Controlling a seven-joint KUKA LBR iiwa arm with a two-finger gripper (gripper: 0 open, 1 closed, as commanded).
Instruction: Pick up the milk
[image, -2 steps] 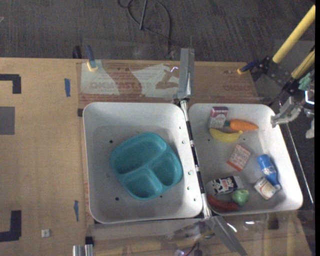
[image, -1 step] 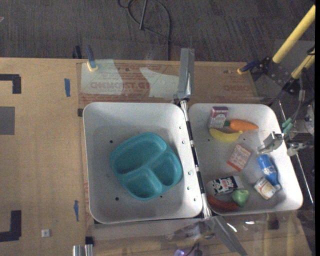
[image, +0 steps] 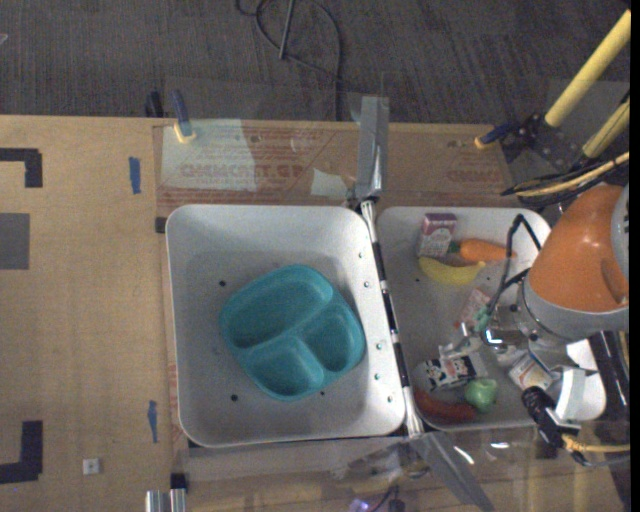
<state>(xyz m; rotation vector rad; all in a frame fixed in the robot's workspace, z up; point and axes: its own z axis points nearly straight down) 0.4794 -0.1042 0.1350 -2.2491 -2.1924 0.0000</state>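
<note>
Seemingly early on, the gripper (image: 462, 352) hovers over the milk (image: 447, 372) lying unlifted in the right bin (image: 400, 250); whether it is spread or pinching, I cannot tell.

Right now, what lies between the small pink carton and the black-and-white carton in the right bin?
A curved yellow banana, seen in the camera view.

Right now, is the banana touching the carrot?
Touching: the camera view shows the banana lying directly under the carrot, edges meeting with no bin floor between.

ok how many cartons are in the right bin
2: a pink carton at the far left corner of the right bin, and a black-and-white milk carton near the front by the gripper. The arm may hide more.
</note>
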